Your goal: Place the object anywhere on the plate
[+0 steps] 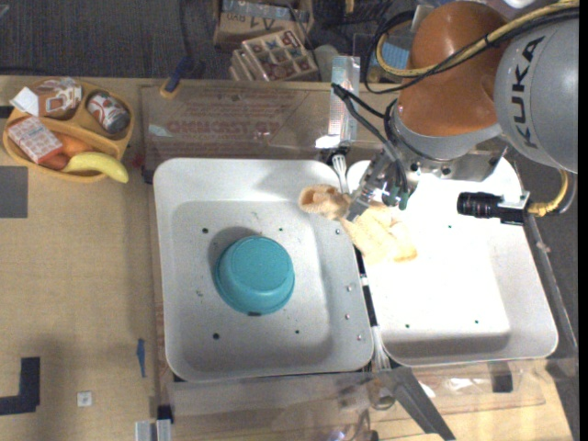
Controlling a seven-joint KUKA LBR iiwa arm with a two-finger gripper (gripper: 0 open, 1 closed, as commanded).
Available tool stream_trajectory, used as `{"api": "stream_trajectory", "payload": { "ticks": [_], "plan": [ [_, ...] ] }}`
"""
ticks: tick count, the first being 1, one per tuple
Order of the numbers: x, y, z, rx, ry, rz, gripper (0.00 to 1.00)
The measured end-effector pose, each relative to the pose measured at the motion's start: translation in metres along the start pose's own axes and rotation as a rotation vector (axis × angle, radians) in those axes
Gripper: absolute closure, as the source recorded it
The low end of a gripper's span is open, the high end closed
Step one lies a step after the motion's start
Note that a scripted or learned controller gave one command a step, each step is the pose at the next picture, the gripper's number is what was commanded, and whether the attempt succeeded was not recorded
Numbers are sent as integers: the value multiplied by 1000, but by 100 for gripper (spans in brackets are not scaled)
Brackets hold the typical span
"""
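Two bins lying side by side on the bench

An upturned bowl [255, 275] is sitting mid-left bin [184, 200]; a pastry piece [322, 200] is lying near that bin's back right corner, another [384, 237] in the right bin's [478, 320] back left corner.

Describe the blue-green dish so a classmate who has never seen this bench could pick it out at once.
Find the two white bins side by side and take the left bin. Near its middle lies a round blue-green dish, apart from the walls. It is the one brightly coloured thing there; the pale tan pieces lie by the bins' shared edge.
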State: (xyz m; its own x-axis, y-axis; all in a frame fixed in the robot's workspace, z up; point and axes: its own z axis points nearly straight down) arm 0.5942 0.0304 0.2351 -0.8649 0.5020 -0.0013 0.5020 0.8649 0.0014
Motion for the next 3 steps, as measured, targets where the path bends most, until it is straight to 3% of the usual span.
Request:
{"api": "stream_trajectory", "payload": {
  "ticks": [1, 2, 3],
  "plan": [
    [47, 24, 13, -1, 1, -396, 100],
    [87, 45, 9, -1, 1, -524, 100],
    [87, 45, 9, -1, 0, -524, 0]
  ]
}}
